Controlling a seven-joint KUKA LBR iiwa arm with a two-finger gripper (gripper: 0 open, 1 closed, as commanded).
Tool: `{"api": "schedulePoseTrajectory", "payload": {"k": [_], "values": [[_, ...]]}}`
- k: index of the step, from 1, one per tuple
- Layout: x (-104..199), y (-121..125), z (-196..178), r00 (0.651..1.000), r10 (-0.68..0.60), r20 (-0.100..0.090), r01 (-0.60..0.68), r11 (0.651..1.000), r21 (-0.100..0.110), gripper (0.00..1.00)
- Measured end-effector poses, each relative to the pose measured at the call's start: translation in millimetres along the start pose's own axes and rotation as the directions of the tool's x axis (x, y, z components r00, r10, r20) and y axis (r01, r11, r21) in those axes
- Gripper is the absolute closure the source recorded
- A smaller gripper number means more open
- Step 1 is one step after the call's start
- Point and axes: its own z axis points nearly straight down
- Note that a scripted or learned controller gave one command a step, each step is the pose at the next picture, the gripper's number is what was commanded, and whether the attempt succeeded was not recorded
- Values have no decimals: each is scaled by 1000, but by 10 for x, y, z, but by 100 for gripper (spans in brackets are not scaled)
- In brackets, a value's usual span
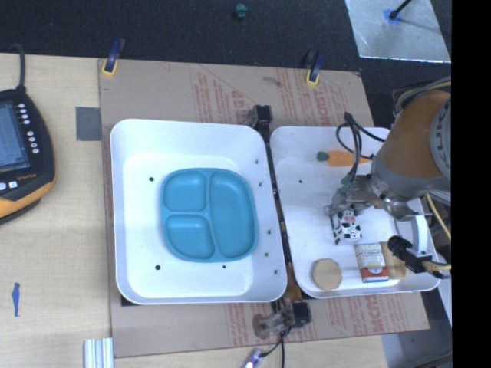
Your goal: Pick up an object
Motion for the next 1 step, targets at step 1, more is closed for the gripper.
{"api": "schedulePoseTrajectory", "payload": {"k": [1], "values": [[917, 536, -981, 1000, 1, -4, -1, 1000, 4, 100]]}}
